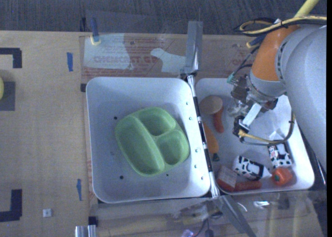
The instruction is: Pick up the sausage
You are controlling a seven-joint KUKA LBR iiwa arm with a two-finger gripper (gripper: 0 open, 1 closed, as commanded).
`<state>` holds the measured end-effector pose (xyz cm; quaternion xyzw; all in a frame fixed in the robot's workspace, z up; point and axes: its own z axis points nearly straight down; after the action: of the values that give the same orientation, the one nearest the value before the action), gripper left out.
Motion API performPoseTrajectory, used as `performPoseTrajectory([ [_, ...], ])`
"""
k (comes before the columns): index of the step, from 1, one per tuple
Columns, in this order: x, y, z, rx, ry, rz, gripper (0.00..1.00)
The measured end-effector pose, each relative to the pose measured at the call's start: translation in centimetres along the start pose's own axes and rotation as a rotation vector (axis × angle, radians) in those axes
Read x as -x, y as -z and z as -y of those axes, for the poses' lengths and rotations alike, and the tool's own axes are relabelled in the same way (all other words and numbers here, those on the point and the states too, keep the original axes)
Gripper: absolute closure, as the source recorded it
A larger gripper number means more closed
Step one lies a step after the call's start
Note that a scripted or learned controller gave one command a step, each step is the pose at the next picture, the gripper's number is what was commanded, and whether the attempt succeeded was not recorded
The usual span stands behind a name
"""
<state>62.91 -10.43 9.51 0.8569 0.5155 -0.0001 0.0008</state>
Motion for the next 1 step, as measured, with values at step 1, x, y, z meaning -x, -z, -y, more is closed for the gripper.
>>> performPoseTrajectory([
  [1,-7.07,8.83,3.67,-0.004,-0.268,0.001,1.0],
])
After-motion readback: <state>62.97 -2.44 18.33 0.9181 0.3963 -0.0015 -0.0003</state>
